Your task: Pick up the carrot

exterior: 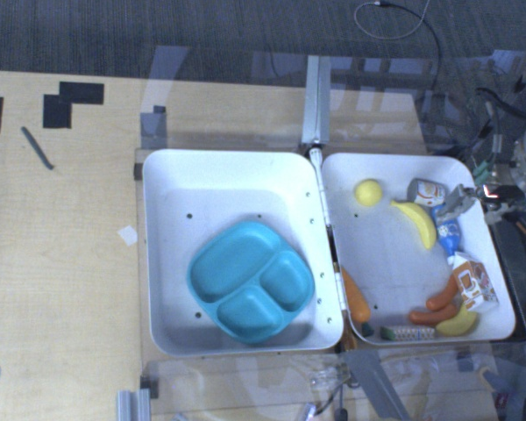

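Observation:
The carrot (357,299) is a short orange piece lying against the left wall of the right bin (381,244), near its front left corner. My gripper (463,199) hangs over the right bin's far right side, close to a small can (426,190) and the upper end of a banana (418,220). It is far from the carrot, well to the carrot's right and further back. Nothing shows in its grasp.
The right bin also holds a yellow ball (367,192), a blue packet (448,234), a small carton (470,287), red sausages (434,310) and a yellow fruit (457,324). A blue divided plate (251,280) lies in the left bin (171,235).

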Robot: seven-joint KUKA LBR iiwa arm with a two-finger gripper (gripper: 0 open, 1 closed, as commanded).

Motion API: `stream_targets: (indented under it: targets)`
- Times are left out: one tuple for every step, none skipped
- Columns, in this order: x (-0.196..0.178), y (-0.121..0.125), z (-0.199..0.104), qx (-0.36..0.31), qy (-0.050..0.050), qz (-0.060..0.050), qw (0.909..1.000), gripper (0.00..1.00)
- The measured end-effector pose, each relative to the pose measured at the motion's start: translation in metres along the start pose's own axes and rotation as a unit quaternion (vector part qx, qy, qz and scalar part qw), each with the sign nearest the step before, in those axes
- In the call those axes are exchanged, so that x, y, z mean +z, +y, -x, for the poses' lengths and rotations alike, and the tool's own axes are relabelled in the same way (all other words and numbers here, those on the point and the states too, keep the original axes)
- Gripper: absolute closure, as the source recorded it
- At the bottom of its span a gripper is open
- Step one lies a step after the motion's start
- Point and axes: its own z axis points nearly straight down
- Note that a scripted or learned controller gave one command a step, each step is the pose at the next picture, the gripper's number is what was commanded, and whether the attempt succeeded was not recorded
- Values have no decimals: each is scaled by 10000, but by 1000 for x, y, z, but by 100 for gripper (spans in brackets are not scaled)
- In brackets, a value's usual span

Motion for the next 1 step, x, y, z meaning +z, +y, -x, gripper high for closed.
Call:
stream_targets:
  targets:
    - [71,22,-29,552,6,-8,9985,0]
